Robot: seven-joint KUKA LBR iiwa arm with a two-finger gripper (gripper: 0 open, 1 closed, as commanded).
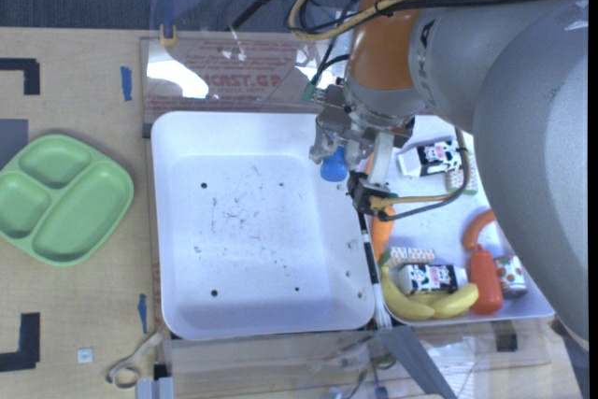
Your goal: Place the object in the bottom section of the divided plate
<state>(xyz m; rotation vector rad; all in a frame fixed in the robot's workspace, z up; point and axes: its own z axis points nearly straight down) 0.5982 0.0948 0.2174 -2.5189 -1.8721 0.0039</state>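
So, starting at the far left: a green divided plate (64, 198) is being shown sitting on the wooden bench (75, 61), well apart from the bins, with two small sections on its upper left and one long section along the lower right. Nothing is being held in any of them.

Next over, the left white bin (187, 294) is being seen with just some scuff marks and a few dark dots on its floor.

At that bin's upper right corner, the gripper (338, 165) is being hung over the rim between the two bins, and a small blue object (333, 169) is being seen right at its tip. Whether that blue thing is actually being pinched can't be told, and the pincer's state can't be made out either, since it's all being crowded by the grey and orange arm (402, 23).

In the right bin (523, 311), an orange carrot-like piece (381, 227) is being seen just below the gripper, then a yellow banana (432, 302) along the front, cow-print cartons (435, 277), and red sausage-like pieces (484, 279) further right.
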